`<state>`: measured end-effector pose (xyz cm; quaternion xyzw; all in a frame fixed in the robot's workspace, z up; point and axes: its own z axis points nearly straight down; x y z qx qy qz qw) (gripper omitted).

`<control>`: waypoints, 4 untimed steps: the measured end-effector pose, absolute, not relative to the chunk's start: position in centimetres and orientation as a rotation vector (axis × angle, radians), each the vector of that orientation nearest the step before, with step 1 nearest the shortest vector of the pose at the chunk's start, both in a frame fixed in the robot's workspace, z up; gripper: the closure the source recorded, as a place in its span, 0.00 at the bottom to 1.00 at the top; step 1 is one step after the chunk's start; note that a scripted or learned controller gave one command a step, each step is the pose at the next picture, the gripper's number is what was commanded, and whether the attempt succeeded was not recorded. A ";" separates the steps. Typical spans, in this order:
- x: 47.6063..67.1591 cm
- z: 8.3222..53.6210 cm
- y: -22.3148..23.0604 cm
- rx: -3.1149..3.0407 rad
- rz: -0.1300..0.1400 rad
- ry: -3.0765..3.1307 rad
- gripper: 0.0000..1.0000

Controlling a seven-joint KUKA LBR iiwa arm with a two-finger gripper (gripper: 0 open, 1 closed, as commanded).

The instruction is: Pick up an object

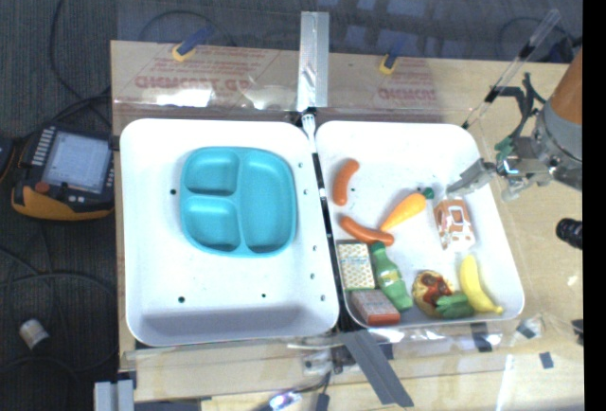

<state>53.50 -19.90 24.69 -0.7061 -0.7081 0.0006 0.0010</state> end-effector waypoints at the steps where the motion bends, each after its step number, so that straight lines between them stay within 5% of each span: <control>1: 55.4 17.2 -19.2 -2.136 0.004 -2.301 0.00; 2: 56.8 9.7 -21.2 -2.196 -0.012 -2.244 0.00; 3: 56.7 10.5 -21.5 -2.201 -0.006 -2.241 1.00; 4: 53.2 20.9 -11.6 -1.972 0.001 -2.443 1.00</control>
